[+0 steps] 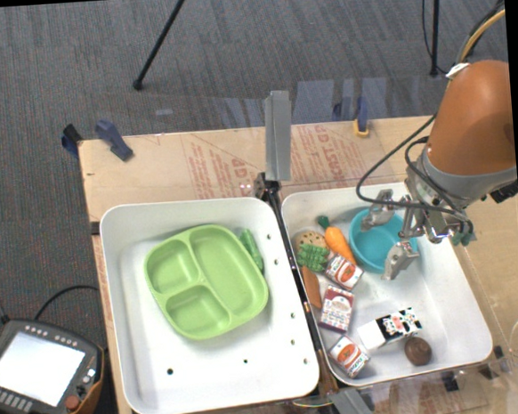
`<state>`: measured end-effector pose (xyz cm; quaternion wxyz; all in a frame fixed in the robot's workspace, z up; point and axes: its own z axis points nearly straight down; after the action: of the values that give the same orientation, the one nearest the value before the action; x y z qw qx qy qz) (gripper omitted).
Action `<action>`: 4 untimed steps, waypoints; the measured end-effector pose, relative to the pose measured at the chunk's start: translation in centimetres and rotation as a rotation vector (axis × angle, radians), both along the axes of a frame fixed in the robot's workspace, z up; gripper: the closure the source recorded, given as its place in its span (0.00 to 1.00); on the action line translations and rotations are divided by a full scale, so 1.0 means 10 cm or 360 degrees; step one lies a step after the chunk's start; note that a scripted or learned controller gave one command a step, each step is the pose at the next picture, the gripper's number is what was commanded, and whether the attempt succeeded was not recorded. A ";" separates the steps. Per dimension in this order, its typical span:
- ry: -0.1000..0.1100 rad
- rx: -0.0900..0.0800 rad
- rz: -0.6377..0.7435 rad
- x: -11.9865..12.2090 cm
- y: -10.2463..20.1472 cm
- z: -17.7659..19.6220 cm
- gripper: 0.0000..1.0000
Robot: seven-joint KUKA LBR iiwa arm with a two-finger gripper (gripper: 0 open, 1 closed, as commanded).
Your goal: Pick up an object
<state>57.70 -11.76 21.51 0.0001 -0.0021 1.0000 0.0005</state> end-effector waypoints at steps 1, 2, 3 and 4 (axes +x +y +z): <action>-0.0023 -0.0001 -0.0053 0.27 0.37 -1.21 0.00; -0.0021 -0.0001 -0.0043 0.28 0.39 -1.09 1.00; -0.0029 0.0002 -0.0213 0.11 0.87 0.48 1.00; 0.0000 0.0000 0.0390 -0.22 0.27 0.22 1.00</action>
<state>55.46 -9.08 23.75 0.0001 -0.1241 0.9923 0.0004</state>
